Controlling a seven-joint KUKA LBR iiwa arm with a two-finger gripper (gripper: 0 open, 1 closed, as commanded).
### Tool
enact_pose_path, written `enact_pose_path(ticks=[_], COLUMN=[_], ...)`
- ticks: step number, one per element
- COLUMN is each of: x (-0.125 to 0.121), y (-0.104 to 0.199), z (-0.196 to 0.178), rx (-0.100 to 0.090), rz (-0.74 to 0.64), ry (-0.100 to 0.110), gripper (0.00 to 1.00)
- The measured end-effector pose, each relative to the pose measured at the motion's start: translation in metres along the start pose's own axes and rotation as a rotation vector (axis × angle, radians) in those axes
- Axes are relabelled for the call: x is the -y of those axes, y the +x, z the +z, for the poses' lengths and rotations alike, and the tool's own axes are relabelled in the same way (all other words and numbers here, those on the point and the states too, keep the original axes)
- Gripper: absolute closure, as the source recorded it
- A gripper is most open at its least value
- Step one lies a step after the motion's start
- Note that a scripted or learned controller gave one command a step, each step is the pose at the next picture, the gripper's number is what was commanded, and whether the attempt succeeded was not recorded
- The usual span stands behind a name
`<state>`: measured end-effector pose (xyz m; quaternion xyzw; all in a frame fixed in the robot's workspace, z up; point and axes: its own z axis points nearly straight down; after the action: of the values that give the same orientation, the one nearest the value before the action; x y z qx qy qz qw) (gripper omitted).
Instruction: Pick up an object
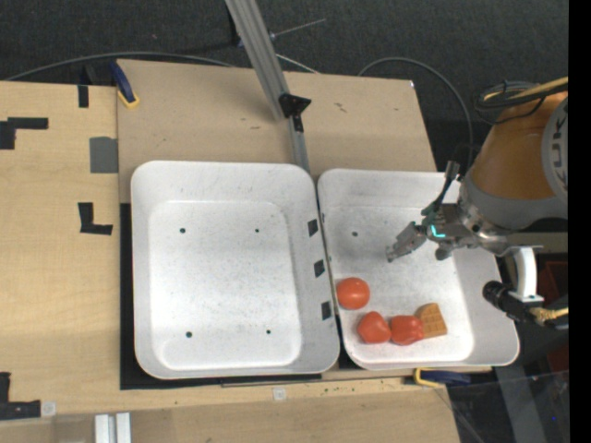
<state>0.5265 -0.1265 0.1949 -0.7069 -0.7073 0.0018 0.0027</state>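
Gripper (413,241), jaws apparently parted and empty, hangs above right bin (388,201); tomatoes (353,293) and cracker (431,320) bunched near front wall, so descent risks glancing off.

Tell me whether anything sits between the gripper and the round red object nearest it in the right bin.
Nothing visible does. The gripper hangs over the right bin, and only bare white floor lies between it and the round red object. The other red pieces and the tan block lie further off.
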Motion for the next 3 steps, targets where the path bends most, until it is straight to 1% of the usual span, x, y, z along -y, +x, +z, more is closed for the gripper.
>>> enact_pose_path(ticks=[1,2,3], x=[-0.001,-0.009,-0.009], y=[0.0,-0.002,-0.002], z=[-0.002,0.054,0.106], rx=[0.001,0.001,0.002], rz=[-0.001,-0.001,-0.001], ry=[-0.005,0.001,-0.004], gripper=[0.0,0.0,0.0])
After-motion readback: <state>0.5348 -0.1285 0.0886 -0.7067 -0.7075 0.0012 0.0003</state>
